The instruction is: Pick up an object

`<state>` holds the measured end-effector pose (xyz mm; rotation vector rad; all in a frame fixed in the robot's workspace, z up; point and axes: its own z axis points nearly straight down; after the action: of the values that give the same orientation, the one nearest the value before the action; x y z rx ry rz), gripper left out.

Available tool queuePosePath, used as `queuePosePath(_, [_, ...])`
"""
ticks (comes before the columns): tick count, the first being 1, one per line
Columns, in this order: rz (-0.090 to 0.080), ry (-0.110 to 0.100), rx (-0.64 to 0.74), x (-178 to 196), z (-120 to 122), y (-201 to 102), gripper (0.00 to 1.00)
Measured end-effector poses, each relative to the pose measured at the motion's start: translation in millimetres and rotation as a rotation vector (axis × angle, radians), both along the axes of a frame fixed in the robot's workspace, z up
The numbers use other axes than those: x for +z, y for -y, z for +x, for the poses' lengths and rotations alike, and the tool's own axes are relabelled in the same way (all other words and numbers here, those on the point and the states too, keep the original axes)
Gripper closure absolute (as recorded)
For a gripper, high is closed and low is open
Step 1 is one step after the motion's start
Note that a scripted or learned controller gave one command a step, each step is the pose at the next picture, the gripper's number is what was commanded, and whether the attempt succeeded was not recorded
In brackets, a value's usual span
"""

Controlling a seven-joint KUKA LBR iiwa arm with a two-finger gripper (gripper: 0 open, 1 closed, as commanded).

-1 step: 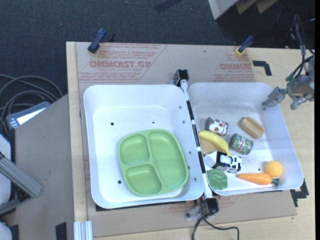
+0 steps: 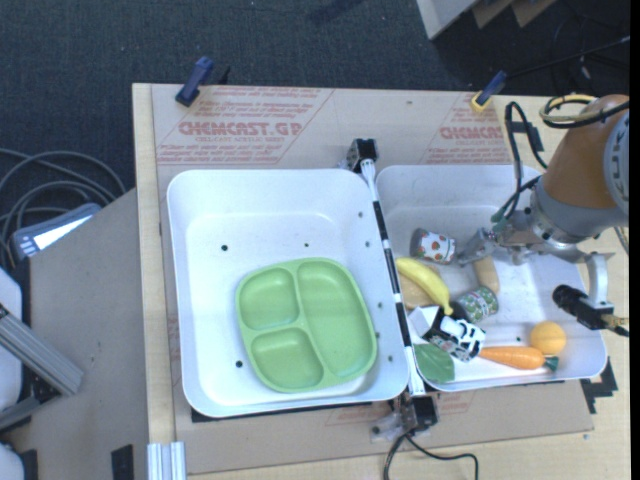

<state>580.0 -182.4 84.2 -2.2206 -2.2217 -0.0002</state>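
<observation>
Fingers: state unreadable from this view; my gripper (image 2: 480, 248) low in right bin (image 2: 455, 180), near its middle, arm coming in from right with orange band above wrist. Small white-and-red can (image 2: 432, 245) just left of gripper. Banana (image 2: 423, 281) near divider, below can. Tan piece (image 2: 487, 271) under gripper tip. Small tin (image 2: 478, 303) right of banana. Black-and-white toy (image 2: 457, 336) and carrot (image 2: 512, 357) along front wall, orange ball (image 2: 547, 338) at carrot's right end. Green plate (image 2: 303, 323) alone in left bin (image 2: 200, 228). Both bins on table (image 2: 260, 128).

Divided plate (image 2: 305, 325) in left bin (image 2: 200, 208)
</observation>
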Motion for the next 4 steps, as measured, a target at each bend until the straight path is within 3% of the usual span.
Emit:
queuePosePath(1, [-0.002, 0.003, 0.0, 10.6, 0.7, 0.5, 1.0])
queuePosePath(2, [0.0, 0.001, 0.001, 0.8, 87.0, -68.7, 1.0])
queuePosePath(3, [0.0, 0.001, 0.001, 101.2, 41.9, -127.1, 1.0])
queuePosePath(4, [-0.003, 0.001, -0.002, 117.5, 16.9, -32.4, 1.0])
